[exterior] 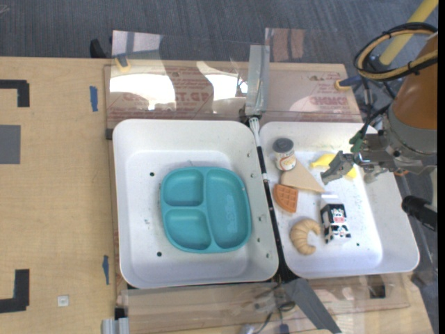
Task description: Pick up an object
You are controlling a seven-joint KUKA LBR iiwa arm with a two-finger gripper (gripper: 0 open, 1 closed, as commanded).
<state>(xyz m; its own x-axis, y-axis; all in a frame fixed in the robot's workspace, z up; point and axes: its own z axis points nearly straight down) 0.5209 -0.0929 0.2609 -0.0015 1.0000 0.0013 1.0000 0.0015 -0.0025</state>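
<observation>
We are hovering our gripper (338, 167) over the right bin (389, 252), beside a yellow piece (321, 161) and a tan wedge (303, 179); we cannot tell how our jaws are standing. The 2 items are touching, so we are risking nudging 1 while closing on the other, missing both.

A tan wooden desk (49, 207) fills nine o'clock; dark grey carpet floor (208, 5) lies at twelve, light glaring on clear panels (139, 82).
</observation>
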